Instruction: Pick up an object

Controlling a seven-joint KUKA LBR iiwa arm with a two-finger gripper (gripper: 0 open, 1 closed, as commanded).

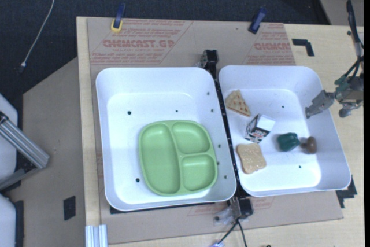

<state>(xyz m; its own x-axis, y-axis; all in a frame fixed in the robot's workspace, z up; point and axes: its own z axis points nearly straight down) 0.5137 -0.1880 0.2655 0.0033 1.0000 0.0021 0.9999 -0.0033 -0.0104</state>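
Two shallow white plastic bins with rounded corners sit side by side on a pale board printed with red lettering. The left bin (110, 124) holds a light green divided tray (177, 157), smooth and matte, with three rounded compartments: one long one on its left and two smaller ones stacked on its right. The right bin (289, 182) carries several small things. A tan, triangular toast-like wedge (237, 103) with a speckled face lies near the bin's upper left; below it, well apart, a squarish tan bread slice (251, 158) with a rough surface rests by the lower left wall. Between those two stands a small boxy carton (258, 127), white on top with dark printed sides, tilted a little. To the right of the carton lies a dark green lumpy piece (288, 141), and just beside it, possibly touching, a small brown rounded piece (310, 145). The gripper (319, 103), grey metal, hangs over the right bin's right rim, above and apart from the green and brown pieces; nothing is seen pinched in it, and whether it is spread or pressed together cannot be told
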